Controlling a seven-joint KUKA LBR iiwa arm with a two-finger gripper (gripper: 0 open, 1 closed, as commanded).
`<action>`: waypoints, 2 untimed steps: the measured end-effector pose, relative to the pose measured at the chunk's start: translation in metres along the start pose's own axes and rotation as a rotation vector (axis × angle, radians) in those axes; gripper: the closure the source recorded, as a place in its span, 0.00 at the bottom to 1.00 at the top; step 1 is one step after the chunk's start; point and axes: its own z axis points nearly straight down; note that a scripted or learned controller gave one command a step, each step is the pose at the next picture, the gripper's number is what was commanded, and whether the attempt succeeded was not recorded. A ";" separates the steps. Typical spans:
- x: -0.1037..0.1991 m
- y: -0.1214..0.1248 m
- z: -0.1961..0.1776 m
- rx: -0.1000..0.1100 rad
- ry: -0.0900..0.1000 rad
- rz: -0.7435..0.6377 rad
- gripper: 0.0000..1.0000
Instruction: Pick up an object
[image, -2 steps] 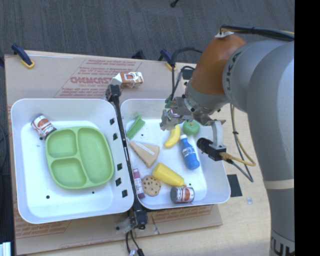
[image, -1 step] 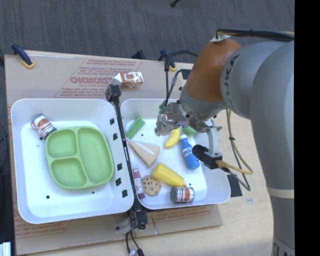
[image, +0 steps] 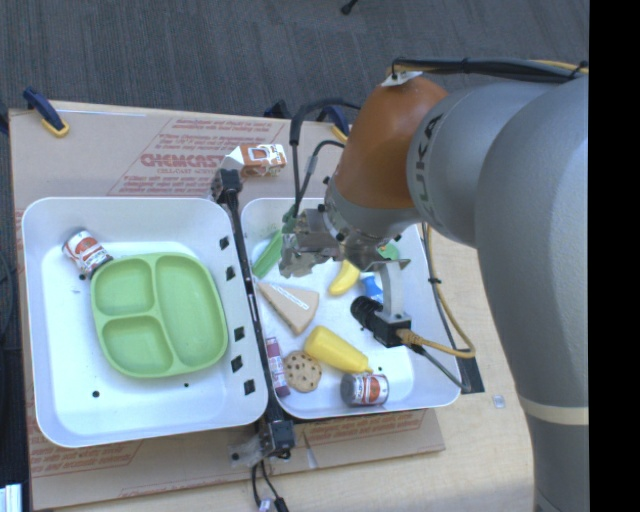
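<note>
**Arm over a crowded right bin**

Cardboard (image: 150, 165) underlies two white bins on the bench. Left bin (image: 40, 300) holds a green divided plate (image: 158, 313) and a small can (image: 86, 251). Right bin (image: 430, 385) holds a cheese wedge (image: 290, 305), yellow cone (image: 335, 349), cookie (image: 301, 371), another can (image: 365, 389), banana (image: 345, 279) and a green piece (image: 267, 255). The gripper (image: 305, 250) hangs above the green piece and banana; whether its jaws are spread cannot be told. The arm's orange band (image: 385, 130) hides the bin's far edge.

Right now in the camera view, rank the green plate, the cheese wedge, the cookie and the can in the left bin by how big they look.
1. Green plate, by far.
2. Cheese wedge.
3. Cookie and can: too alike to rank.
</note>
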 end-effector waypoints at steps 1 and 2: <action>-0.001 0.000 0.000 0.000 -0.001 0.002 0.00; -0.022 0.020 -0.026 -0.003 -0.001 0.005 0.00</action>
